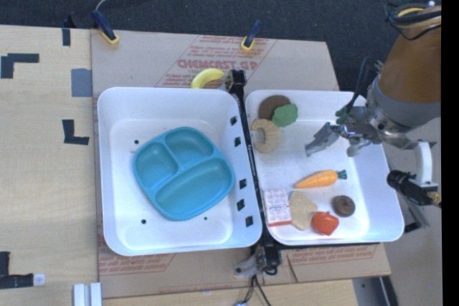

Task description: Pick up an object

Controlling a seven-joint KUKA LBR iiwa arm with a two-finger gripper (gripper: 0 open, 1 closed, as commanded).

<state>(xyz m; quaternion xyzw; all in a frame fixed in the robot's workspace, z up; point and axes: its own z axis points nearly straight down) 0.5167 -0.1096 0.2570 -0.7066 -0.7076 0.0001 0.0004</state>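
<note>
brown cardboard [215, 61] under the white bins [115, 154] read "chemcast" in red. the gripper [337, 140] hung above the carrot [317, 179], jaws apart, holding nothing.

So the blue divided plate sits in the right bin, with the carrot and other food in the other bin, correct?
Not quite. The camera view shows the blue divided plate in the left bin; the carrot and other food lie in the right bin.
</note>
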